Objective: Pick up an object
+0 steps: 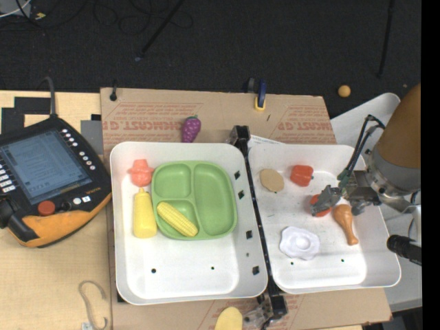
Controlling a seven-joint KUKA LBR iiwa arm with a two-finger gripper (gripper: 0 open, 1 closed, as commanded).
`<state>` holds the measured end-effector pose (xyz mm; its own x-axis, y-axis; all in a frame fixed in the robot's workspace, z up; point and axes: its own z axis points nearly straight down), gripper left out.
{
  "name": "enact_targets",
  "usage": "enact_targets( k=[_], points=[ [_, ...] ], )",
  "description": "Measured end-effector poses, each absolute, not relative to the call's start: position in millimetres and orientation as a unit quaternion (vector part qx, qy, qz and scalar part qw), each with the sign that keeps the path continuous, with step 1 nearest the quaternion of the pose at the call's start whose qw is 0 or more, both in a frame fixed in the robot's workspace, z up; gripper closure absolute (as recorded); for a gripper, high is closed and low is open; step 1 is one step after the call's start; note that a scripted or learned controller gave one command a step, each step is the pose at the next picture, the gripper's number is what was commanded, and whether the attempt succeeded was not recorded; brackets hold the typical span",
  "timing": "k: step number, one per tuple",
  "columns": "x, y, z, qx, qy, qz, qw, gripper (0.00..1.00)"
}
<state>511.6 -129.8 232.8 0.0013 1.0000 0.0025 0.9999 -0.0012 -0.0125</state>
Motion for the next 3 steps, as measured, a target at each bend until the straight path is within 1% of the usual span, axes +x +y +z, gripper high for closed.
enact_targets(
  k=[1, 2, 3],
  points=[
    [513.9, -130, 238, -0.707, -0.707, 0.0003, 0.001, 0.00],
    [518.0, -137, 189, -0.707, -0.707, 0.0019, 0.003, 0.00],
    [517.0, -129, 144, -0.706, -0.708, 0.0016, 0.003, 0.00]
  ],
)
